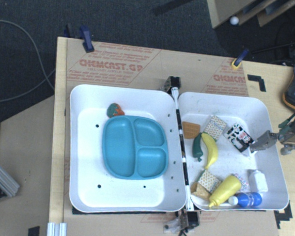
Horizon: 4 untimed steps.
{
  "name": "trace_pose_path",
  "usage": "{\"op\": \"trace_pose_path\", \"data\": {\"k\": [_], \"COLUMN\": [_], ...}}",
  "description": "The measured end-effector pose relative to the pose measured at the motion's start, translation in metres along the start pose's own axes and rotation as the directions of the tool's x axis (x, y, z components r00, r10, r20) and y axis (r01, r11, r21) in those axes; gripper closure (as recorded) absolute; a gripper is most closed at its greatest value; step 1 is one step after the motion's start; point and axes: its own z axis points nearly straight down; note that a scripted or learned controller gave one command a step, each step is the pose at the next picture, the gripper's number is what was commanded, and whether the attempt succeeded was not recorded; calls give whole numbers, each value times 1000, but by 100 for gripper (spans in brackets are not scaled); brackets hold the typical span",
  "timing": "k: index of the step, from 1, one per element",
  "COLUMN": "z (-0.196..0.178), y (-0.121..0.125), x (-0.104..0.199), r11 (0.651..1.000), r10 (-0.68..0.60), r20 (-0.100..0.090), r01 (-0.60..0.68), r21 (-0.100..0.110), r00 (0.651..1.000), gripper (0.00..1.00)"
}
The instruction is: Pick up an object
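Although several items crowd the right-hand white bin (pixel 273 168), the yellow plastic squeeze bottle (pixel 224 190) at lower right looks light, smooth, perhaps slippery; grip across its body. Farther up, the curved yellow banana (pixel 210 149) looks firm. At right edge, the grey two-finger gripper (pixel 266 140): finger state indeterminable.

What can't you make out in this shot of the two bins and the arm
- End effector, camera view: too blurred to tell open from shut; arm cut off by the right edge.
- Small object behind the blue divided plate: partly hidden by the plate rim, identity unclear.
- Black-and-white packet: print too small to read.
- Blue-capped bottle: overlapped by the yellow bottle.
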Motion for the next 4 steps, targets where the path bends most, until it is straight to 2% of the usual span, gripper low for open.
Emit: {"op": "trace_pose_path", "data": {"k": [1,2,3,4], "z": [99,172,163,73], "y": [35,57,56,71], "x": [54,89,87,155], "r11": [1000,1000,1000,1000], "r10": [-1,-2,0,-2], "r20": [-2,-3,-1,-1], "r01": [1,2,0,2], "r21": [3,-2,1,-1], "r00": [1000,1000,1000,1000], "gripper": [0,0,100,100]}}
